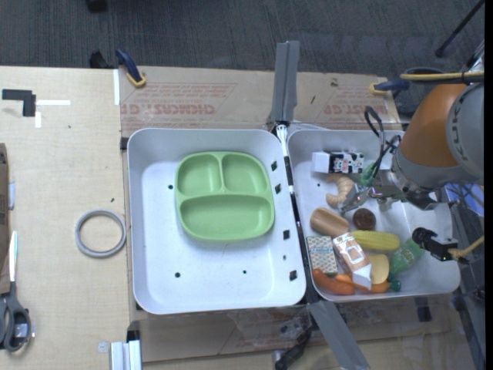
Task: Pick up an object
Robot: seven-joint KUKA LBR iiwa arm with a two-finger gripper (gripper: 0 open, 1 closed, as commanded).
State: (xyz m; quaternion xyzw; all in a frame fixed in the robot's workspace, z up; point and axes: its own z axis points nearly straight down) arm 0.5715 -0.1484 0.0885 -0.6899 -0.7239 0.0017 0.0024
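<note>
From the overhead camera I see the grey arm (454, 137) with its orange band reaching in from the right and bending down over the right bin (439, 284). The gripper (360, 193) hangs low among the toy food near the bin's middle, pointed leftward; I cannot tell whether its jaws are apart or together. Just below its tip lies a dark brown round piece (364, 220), with a tan bread roll (330, 222) to its left and a yellow corn cob (376, 241) nearer the camera. A small white and black box (337, 162) rests toward the far wall. An orange carrot (333, 282) lies along the near wall. In the left bin (146, 230) sits a green divided plate (225, 195). On the bench to the left lies a grey ring (101, 233).
</note>
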